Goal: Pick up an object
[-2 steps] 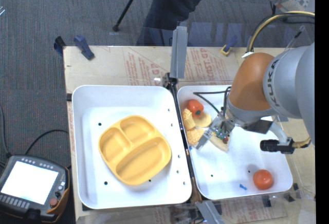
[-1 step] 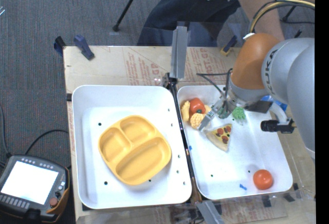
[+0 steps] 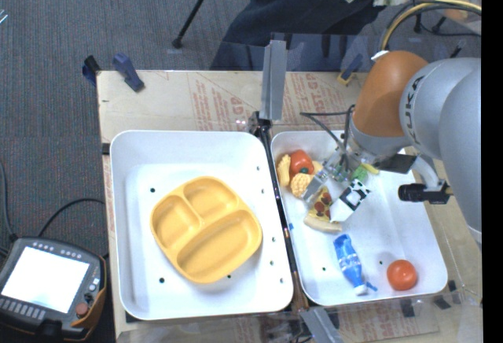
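Down at the bench's bottom-left corner sits my teach pendant, screen glowing white. On the bench, the left bin holds a yellow divided plate, three compartments, lying at a tilt roughly mid-bin.

Right bin is where the pickable stuff is. Near its front edge there's a blue tube-shaped thing with a white end, and just beside it toward the front right corner a small red-orange tomato-looking ball. Up by the bin's back left corner is a little pile of play food: a red pepper or tomato, a yellow corn cob, and what looks like a pizza slice lying flat under the rest.

My gripper is down in that pile, right against the corn and over the pizza slice. Whether it's gripping anything there, I honestly can't tell; too much clutter around the tip.
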You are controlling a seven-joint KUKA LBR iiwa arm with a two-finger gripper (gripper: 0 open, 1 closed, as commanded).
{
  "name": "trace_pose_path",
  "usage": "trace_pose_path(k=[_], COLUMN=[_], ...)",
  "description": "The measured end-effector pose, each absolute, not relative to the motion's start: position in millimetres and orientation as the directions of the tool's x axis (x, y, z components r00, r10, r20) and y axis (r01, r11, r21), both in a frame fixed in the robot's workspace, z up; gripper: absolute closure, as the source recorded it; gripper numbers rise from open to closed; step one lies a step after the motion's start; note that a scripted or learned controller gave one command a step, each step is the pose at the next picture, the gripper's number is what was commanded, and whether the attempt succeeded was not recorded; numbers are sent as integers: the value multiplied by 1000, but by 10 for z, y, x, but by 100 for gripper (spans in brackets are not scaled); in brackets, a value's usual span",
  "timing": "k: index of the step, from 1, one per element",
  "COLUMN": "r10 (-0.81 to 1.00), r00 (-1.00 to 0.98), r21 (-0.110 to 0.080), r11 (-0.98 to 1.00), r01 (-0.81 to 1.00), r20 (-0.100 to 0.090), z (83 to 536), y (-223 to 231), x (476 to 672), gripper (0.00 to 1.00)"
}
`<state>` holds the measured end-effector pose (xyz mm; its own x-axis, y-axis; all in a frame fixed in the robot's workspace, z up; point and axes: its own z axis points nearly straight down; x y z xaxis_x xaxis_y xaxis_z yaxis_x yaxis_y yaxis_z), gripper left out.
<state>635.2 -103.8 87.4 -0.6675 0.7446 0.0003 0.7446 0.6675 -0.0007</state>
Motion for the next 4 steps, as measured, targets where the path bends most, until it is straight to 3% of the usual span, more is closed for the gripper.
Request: trace_pose_path(k=[1,2,3,4], r10=[661,762,802,803], r00=[-751,-648,-597,-595], r21=[0,-1,-3,-2], r11=[751,648,597,595], r01=[661,762,802,803], r20=[2,2,4,3], z=[871,866,860,862], y=[-1023,-897,-952,-853], x=[5655,5685,5029,5285], gripper=[0,0,0,0])
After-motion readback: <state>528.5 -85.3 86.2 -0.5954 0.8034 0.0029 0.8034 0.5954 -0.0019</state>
